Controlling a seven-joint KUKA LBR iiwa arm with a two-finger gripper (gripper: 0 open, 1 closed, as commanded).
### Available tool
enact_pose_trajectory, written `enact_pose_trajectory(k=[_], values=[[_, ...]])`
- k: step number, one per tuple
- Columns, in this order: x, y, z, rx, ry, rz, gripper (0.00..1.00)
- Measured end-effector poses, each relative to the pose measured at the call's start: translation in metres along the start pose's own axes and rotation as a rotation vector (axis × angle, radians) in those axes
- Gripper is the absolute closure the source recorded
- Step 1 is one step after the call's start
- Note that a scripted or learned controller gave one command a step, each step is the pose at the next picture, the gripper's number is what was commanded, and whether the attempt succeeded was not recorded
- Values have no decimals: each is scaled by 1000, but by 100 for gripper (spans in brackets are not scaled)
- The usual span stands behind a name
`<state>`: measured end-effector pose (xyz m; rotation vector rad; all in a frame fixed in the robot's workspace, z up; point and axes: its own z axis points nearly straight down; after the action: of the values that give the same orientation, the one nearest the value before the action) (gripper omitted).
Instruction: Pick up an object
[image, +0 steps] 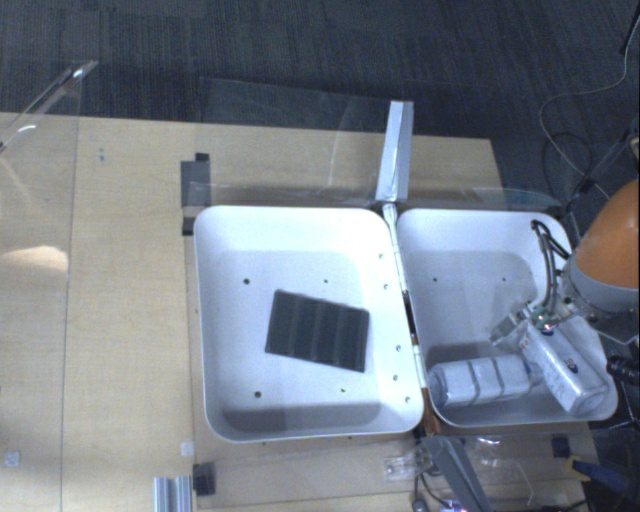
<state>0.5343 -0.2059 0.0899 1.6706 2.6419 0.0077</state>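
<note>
A dark ribbed rectangular pad (317, 330) lies flat in the middle of the left bin (225, 260). In the right bin (450, 250), a grey-white segmented pack (480, 382) rests along the front wall. A white tube-shaped item (568, 372) lies at a slant beside it, toward the front right corner. The arm, with its orange band (612, 245), reaches in from the right. My gripper (522, 328) is low in the right bin, just above the pack and at the upper end of the white tube. Nothing is seen held in it.
A metal divider post (395, 150) stands behind the seam between the bins. Black cables (548, 245) loop by the arm at the right bin's back right corner. Clear plastic sheeting covers the wooden bench (100, 300) to the left.
</note>
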Motion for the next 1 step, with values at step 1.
enact_pose_trajectory(k=[1], values=[[0,4,-12,-6,-1,-2,100]])
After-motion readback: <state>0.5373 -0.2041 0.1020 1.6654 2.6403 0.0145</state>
